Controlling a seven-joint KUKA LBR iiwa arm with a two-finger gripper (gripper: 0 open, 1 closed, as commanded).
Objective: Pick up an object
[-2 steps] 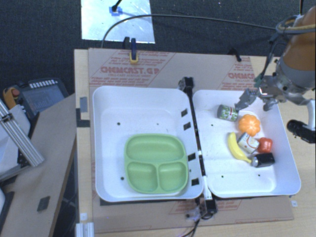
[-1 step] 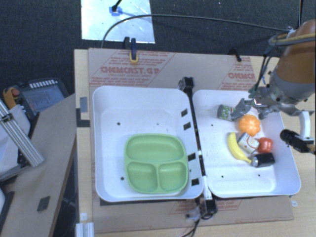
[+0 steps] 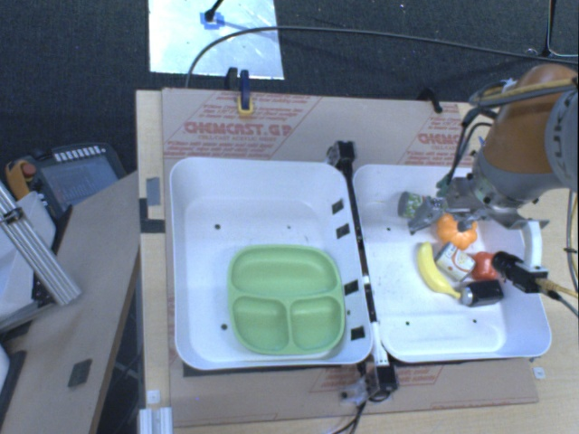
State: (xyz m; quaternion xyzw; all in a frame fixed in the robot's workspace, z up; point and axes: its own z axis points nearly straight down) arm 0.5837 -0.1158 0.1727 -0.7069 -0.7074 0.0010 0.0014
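From above, my jaws (image 3: pixel 450 213) hang over the right bin (image 3: pixel 425 337), just above an orange (image 3: pixel 455 233); I cannot tell how they stand. Beside the orange lie a banana (image 3: pixel 432 272), a small can (image 3: pixel 480 292) and a green object (image 3: pixel 412 206). A green divided tray (image 3: pixel 285 298) sits in the left bin (image 3: pixel 208 242).

The arm (image 3: pixel 529 134) is cut off by the right edge. Its hand (image 3: pixel 450 213) sits low over the right bin (image 3: pixel 452 333), fingers too blurred to read. It covers the far part of the orange fruit (image 3: pixel 455 233). The small can (image 3: pixel 455 262) is too small to identify.
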